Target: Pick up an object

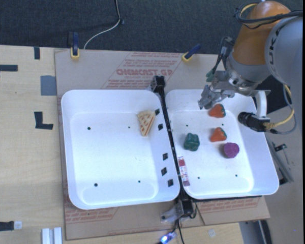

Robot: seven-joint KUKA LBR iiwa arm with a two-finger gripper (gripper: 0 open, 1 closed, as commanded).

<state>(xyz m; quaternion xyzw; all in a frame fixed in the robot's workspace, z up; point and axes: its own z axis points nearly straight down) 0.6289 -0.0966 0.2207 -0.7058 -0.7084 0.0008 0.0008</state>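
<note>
The right bin (244, 187) holds two orange-red toys, one (217, 111) near the back and one (218, 134) lower down. A green toy (191, 142) and a purple toy (230, 150) lie there too. A tan waffle-like wedge (146, 122) rests in the left bin (91, 187) close to the divider. My gripper (209, 101) hangs over the back of the right bin, just left of and touching or nearly touching the upper orange-red toy. Nothing shows between its fingers.
A black divider strip (164, 131) runs between the two bins. A red and white label (182, 169) lies at the right bin's left wall. Cables and a black connector (249, 120) hang at the right bin's right rim.
</note>
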